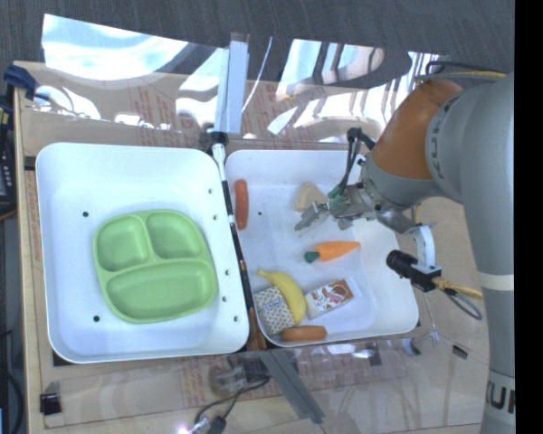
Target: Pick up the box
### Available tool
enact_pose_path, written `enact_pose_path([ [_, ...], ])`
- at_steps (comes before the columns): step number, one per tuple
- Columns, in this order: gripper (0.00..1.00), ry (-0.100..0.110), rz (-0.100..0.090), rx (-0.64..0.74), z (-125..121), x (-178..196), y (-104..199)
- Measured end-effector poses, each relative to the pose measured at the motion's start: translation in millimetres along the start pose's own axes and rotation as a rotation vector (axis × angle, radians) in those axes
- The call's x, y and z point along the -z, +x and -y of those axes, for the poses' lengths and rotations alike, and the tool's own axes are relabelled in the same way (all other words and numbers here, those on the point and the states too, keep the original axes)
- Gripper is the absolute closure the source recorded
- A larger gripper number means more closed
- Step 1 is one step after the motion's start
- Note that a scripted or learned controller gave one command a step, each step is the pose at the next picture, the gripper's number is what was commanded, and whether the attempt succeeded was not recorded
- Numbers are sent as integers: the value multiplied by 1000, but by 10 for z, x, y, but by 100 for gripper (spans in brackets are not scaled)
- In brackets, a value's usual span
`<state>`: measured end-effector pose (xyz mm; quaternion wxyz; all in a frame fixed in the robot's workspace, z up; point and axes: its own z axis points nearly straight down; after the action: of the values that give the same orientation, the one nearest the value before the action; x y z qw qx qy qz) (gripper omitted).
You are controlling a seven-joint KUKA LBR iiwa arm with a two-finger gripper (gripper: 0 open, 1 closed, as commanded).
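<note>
- Left bin: holds a green divided plate, sitting flat near the middle. Not part of the job.
- Divider between bins: a sausage lies along the left wall of the right bin.
- Right bin, near corner: patterned pouch, banana partly over it, a second sausage against the near wall.
- The box: small, flat, white with red print, lying tilted just right of the banana, its left edge close to or touching the fruit. Right and far sides look free.
- Carrot lies between the box and the end effector.
- End effector: low over the far half of the right bin, beside a tan lump. Fingers appear parted a little, with nothing between them. The grasp is not started, by my reading.
- Relation: the box sits nearer the camera than the end effector and slightly right of it, well apart, carrot in the way.
- Doing it well, as I judge: lift clear of the carrot first, cross toward the near wall, turn the wrist so the fingers span the box's short width, come straight down, and keep the banana-side finger from nudging the fruit. The box is thin, so the fingers must reach nearly to the bin floor before closing.
</note>
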<state>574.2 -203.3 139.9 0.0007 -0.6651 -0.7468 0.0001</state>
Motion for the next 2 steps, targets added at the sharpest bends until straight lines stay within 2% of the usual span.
enact_pose_path([
  [1,0,1,-1,-22,-503,-299,-126],
  [2,0,-6,4,150,-665,-408,173],
])
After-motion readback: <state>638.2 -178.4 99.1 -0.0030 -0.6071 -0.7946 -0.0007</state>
